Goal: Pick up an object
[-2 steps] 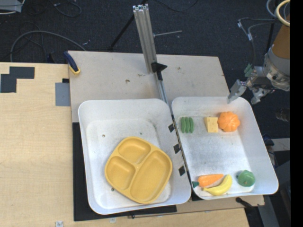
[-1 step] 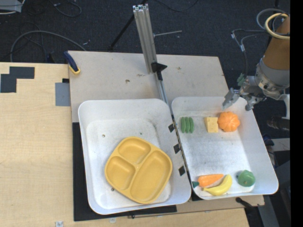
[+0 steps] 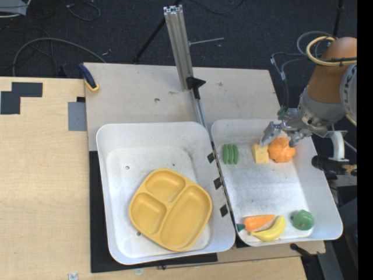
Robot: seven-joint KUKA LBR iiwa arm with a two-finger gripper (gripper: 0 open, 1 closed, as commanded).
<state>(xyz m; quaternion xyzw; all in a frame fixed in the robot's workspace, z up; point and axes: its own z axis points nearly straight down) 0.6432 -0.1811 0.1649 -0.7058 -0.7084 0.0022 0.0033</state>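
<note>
Camera view from above the bench has the gripper [image 3: 282, 134] low over the far end of the right bin [image 3: 274, 185], its two fingers spread wide and straddling the top of an orange toy fruit [image 3: 281, 150] without closing on it; the jaws stand released and nothing is grasped. Taking that orange fruit as the landmark, a yellow cheese wedge [image 3: 261, 154] sits touching its left side, and a green ribbed vegetable [image 3: 231, 154] lies further left, near the bin's inner wall. Well toward the near end from the orange fruit, a carrot [image 3: 258, 221] and a banana [image 3: 271, 230] lie together against the near rim, with a green pepper [image 3: 302, 219] just to their right. Far to the left of the orange fruit, across the divide, the left bin [image 3: 116, 156] holds a yellow sectioned plate [image 3: 169, 208] lying flat on its floor.
</note>
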